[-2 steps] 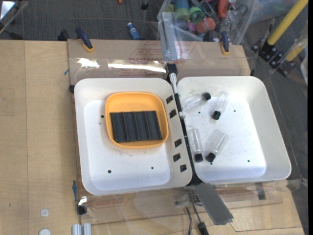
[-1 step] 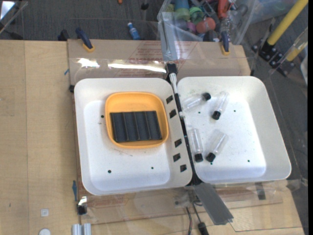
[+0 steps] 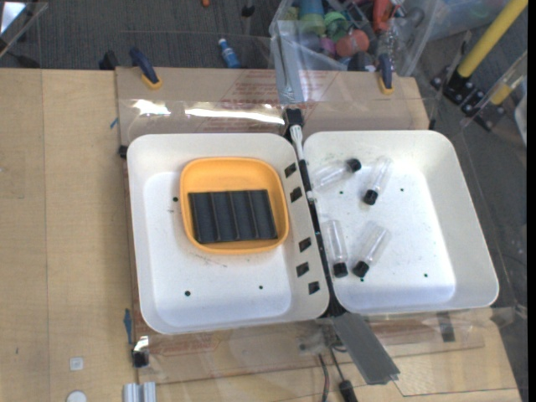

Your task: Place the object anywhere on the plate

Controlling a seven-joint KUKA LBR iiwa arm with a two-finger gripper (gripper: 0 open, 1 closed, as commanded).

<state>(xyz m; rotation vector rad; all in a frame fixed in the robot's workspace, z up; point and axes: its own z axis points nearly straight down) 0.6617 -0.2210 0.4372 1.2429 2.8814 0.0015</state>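
a: item one, nearest us: a grey flat plate (image 3: 362, 352) lying on the bench just in front of the seam between the bins.

b: item two, the left bin (image 3: 159, 308). in it we list an orange plate (image 3: 234, 167), set near the middle, likely so a drop from above has room on every side. a black ridged insert (image 3: 233, 216) lies flat on it.

a: item three, the right bin (image 3: 469, 283). four clear vials with black caps, all lying on their sides: near pair (image 3: 371, 247) and (image 3: 335, 243), close together, far pair (image 3: 378, 179) and (image 3: 333, 174). scattered loose, as a supply would be.

b: the task's thing?

a: we judge it to be one of those vials; all four sit in the right bin, well apart from the plate. the insert may equally be it, already on the plate. we cannot tell which.

b: end effector?

a: spread or pressed together, we cannot tell.

b: item four, farthest: a clear box of coloured toys (image 3: 352, 23) beyond the bins, kept out of reach.
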